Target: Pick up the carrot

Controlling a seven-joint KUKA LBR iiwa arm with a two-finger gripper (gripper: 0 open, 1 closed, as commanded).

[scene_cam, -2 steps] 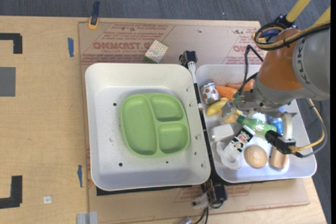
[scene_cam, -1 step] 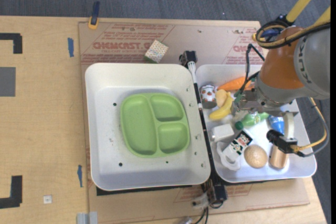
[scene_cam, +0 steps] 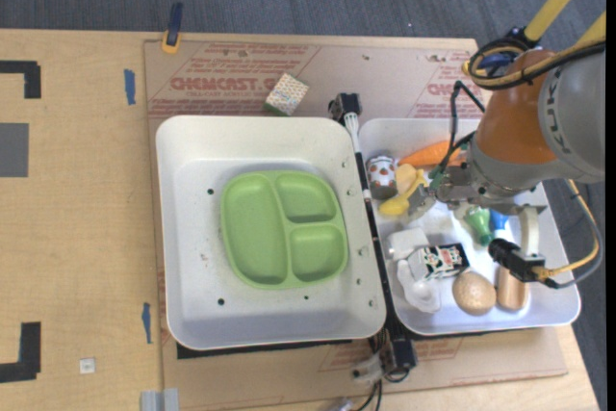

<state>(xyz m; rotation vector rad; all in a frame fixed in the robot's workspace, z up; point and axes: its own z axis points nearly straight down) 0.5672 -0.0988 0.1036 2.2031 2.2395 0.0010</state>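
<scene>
The carrot (scene_cam: pixel 429 152) is an orange tapered piece lying near the back wall of the right bin (scene_cam: pixel 563 308), pointing left. My gripper (scene_cam: pixel 450 190) hangs below the orange band of the arm, low in the right bin, just in front of and slightly right of the carrot. The wrist covers the carrot's right end. I see nothing clearly held.
The left bin (scene_cam: pixel 183 207) holds a green divided plate (scene_cam: pixel 284 228). Around the gripper lie a yellow piece (scene_cam: pixel 402 186), a brown-and-white ball (scene_cam: pixel 382 171), a black-and-white carton (scene_cam: pixel 441 260), a tan egg-shaped item (scene_cam: pixel 472 294) and green and blue pieces (scene_cam: pixel 479 224). A small cube (scene_cam: pixel 287 94) sits behind the bins.
</scene>
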